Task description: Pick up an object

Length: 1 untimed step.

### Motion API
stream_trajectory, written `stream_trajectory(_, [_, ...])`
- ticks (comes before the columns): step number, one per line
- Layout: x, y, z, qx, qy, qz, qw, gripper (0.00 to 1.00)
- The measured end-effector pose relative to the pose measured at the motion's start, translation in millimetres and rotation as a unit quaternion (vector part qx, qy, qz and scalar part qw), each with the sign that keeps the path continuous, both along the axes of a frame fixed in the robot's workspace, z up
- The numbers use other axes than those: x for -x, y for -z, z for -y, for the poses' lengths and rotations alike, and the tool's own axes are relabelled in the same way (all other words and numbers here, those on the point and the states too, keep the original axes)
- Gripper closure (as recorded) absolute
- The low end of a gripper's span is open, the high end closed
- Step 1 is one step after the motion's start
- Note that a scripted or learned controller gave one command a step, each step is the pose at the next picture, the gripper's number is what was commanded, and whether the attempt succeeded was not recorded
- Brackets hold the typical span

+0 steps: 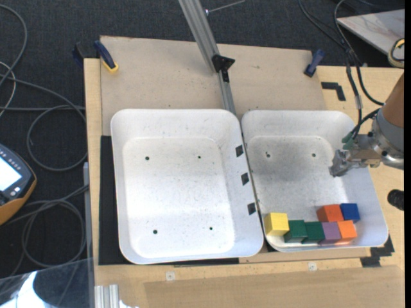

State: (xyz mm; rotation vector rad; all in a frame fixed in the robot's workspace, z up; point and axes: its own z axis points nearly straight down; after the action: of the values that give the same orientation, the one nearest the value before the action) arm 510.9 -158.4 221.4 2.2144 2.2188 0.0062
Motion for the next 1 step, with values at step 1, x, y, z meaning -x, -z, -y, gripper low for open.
stream_trajectory(1, [-19.0, -13.1, -50.9, -0.0018, -0.003, -0.002, 1.0, 1.0])
